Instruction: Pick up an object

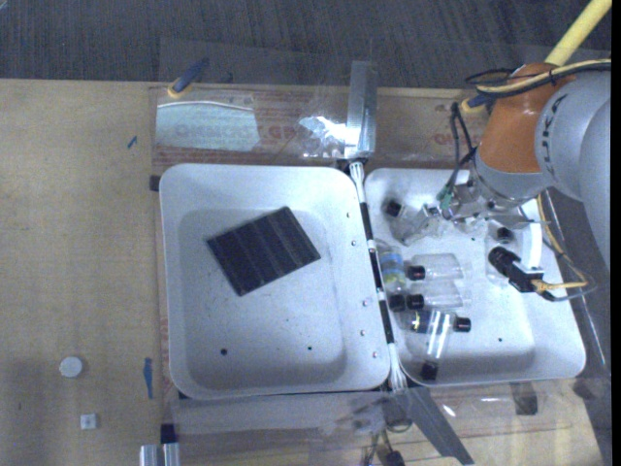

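Note:
The right bin (558, 352) holds several small clear vials with black caps. One lies near the middle (434, 271), another low down (437, 328), and one by the front rim (430, 368). A black-capped piece (392, 206) sits at the bin's far left. My gripper (434, 212) hangs low over the far part of this bin, beside that piece and right by a clear item (415, 223). The grey arm with its orange band (512, 134) comes in from the upper right. I cannot make out anything held.
A dark ribbed rectangular pad (263, 249) lies tilted in the left bin (194, 357). The ridge between the bins (376, 280) runs just left of the vials. Crumpled clear plastic (325, 134) and a metal bar (363, 115) lie behind the bins.

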Controlling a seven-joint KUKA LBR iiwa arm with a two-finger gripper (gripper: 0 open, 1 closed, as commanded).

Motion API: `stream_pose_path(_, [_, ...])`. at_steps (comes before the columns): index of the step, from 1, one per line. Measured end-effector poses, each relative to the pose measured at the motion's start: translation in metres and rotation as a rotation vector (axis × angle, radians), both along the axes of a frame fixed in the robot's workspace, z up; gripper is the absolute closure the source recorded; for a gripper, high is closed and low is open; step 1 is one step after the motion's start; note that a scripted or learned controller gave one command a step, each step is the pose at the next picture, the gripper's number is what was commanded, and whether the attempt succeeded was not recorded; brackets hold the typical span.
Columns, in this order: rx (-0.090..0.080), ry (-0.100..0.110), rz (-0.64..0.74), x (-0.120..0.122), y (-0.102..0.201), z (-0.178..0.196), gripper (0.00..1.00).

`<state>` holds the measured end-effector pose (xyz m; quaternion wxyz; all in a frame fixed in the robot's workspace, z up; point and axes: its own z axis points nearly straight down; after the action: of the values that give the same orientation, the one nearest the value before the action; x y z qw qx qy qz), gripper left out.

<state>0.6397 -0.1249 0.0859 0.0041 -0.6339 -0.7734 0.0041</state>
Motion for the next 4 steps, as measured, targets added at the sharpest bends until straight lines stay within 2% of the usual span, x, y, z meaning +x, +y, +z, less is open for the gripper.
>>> stream_pose_path(1, [0.000,-0.015,0.042,0.028,0.062,0.100,0.00])
stream_pose_path(2, [0.002,-0.012,0.206,-0.005,0.021,0.055,0.00])
stream_pose_path(3, [0.001,-0.015,0.180,-0.014,0.020,0.010,0.00])
stream_pose_path(4, [0.000,-0.018,0.178,-0.014,0.018,0.020,1.00])
